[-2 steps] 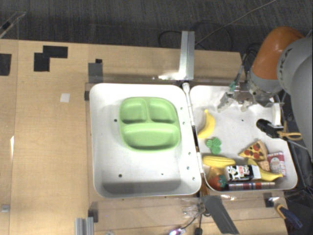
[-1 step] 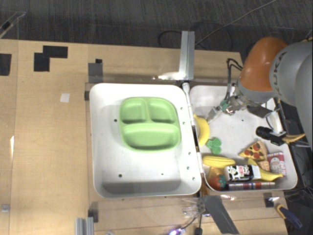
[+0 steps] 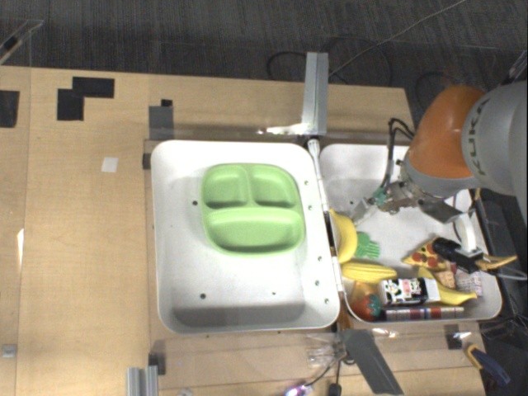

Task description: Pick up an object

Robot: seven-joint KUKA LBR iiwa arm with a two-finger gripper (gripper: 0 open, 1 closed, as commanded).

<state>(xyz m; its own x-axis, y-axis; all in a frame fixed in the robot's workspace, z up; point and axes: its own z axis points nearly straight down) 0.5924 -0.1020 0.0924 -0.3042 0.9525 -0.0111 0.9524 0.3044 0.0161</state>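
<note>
The right bin (image 3: 355, 167) holds a pile of small objects along its front half. A yellow banana (image 3: 347, 236) lies against its left wall, with a green bristly piece (image 3: 369, 245) beside it and a second yellow banana (image 3: 368, 271) below. A pizza-slice toy (image 3: 428, 257), a black-and-white box (image 3: 409, 289) and a dark marker (image 3: 422, 313) lie further right. My gripper (image 3: 378, 200) hangs low over the bare middle of this bin, just above and right of the first banana. Nothing shows in its grasp.
The left bin (image 3: 177, 246) holds a green divided plate (image 3: 251, 207). A metal post (image 3: 316, 89) stands behind the wall between the bins. The grey arm with its orange band (image 3: 445, 134) covers the right bin's back right corner. Cables lie beyond the bench.
</note>
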